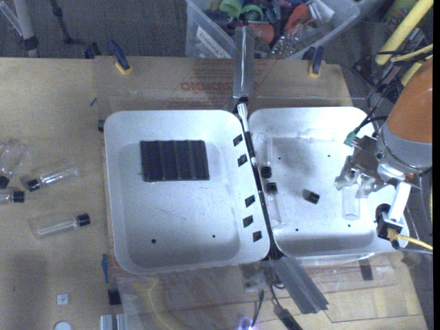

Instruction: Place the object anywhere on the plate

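Observation:
The plate (174,160) is a dark, ridged rectangle lying flat in the upper part of the left bin (130,249). My gripper (352,188) hangs over the right side of the right bin (323,236), far from the plate. A clear vial (350,205) stands upright between its pale fingers, its lower end just above the bin floor. A small black piece (311,196) lies on the right bin's floor, left of the gripper.
Two more small black pieces (270,188) lie near the right bin's left wall, beside the divider (251,177) with its black clips. Loose clear vials (58,222) lie on the bench at the left. A tub of coloured items (275,9) stands behind the bins.

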Robot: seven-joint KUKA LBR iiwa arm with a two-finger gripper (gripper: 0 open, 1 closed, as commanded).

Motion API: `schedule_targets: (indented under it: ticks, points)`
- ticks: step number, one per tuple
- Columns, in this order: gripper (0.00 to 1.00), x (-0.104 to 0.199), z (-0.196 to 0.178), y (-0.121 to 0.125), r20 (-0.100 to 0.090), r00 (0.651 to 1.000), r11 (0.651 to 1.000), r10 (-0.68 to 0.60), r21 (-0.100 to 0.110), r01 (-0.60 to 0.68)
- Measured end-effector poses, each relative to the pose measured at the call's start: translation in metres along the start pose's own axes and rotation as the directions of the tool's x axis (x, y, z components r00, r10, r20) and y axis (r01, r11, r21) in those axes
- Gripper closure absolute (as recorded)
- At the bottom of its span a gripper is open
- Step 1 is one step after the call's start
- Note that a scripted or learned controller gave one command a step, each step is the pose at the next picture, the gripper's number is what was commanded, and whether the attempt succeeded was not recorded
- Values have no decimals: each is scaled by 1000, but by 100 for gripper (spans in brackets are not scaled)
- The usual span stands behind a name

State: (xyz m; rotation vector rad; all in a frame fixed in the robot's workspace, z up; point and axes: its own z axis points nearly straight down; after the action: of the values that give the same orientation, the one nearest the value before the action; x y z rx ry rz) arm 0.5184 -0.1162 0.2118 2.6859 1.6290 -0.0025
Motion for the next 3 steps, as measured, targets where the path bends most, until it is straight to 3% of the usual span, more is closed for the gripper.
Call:
schedule_targets:
  ticks: [1,2,3]
  points:
    - [100,60,-14,-18,2,907,907,422,2,-422]
    - [100,124,-69,-55,-1,651,651,759,0,-759]
    - [100,193,-17,-59,0,628,628,778,1,-778]
